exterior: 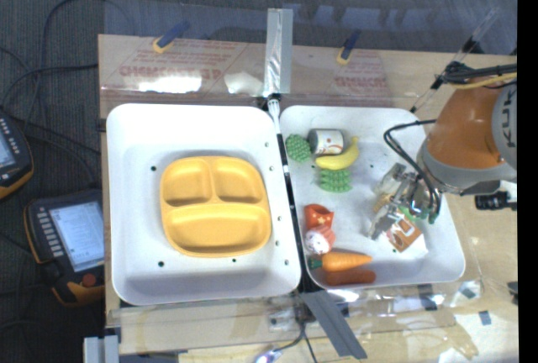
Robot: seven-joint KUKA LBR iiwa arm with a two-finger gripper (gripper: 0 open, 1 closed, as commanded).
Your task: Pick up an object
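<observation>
The camera view looks down on a worktop [126, 59] with two white bins side by side. The left bin [134, 151] holds a yellow plate [215, 205] with three parts in it. The plate lies flat in the middle of its bin.

The right bin [437, 265] holds the toys. Near its far left corner lies a yellow banana [340, 158]. A small white and dark can [327, 139] touches the banana on the far side. A green bumpy ball [297, 148] sits just to the left of the can. A green bumpy piece [334, 179] lies just below the banana. Lower down, by the wall between the bins, is a red and white toy [318, 228]. An orange carrot [345, 261] lies flat next to it, close to the near wall, with a dark red piece [349, 276] touching its near side.

The grey and orange arm [466, 139] comes in from the right. Its jaws [393, 210] are low over the right side of the right bin, well apart from the banana and the carrot. Wires and metal parts crowd them, so I cannot tell if they are apart or pressed together. A small orange and white thing [407, 237] lies just under them, tilted. I cannot tell if they touch it.
</observation>
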